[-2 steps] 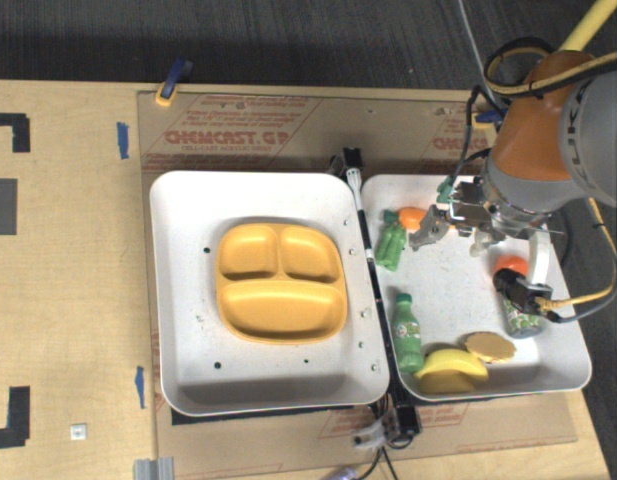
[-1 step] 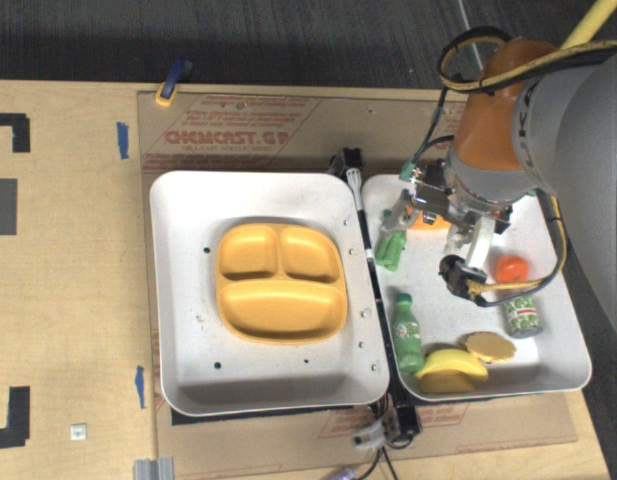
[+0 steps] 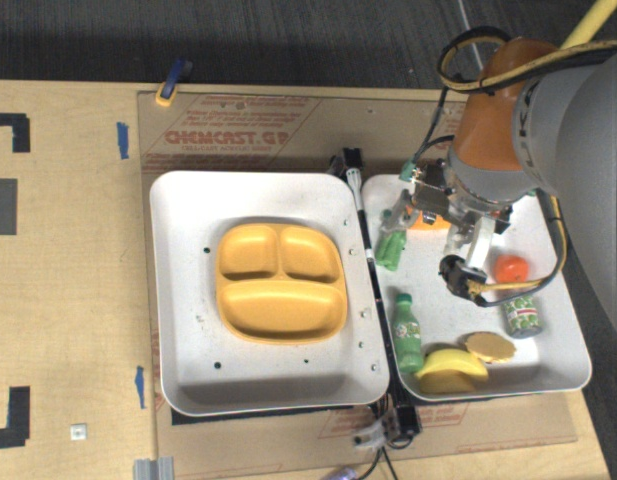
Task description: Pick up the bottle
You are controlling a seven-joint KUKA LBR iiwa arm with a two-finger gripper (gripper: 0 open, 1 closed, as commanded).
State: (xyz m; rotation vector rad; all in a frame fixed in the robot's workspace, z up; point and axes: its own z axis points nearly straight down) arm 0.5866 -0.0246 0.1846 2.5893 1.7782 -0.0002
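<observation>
A green bottle (image 3: 405, 332) with a pale label lies along the left wall of the right bin (image 3: 558, 368), cap pointing away from the front. The gripper (image 3: 416, 200) hangs over the bin's far left part, well behind the bottle. It is close above a second, smaller green item (image 3: 390, 248) and beside a small orange piece (image 3: 429, 220). Nothing shows between its fingers.
In the right bin lie a yellow banana (image 3: 451, 368), a tan flat round item (image 3: 489, 346), a small can with a green label (image 3: 523, 316) and a red tomato (image 3: 511, 268). The left bin (image 3: 178, 268) holds a yellow divided plate (image 3: 280, 278).
</observation>
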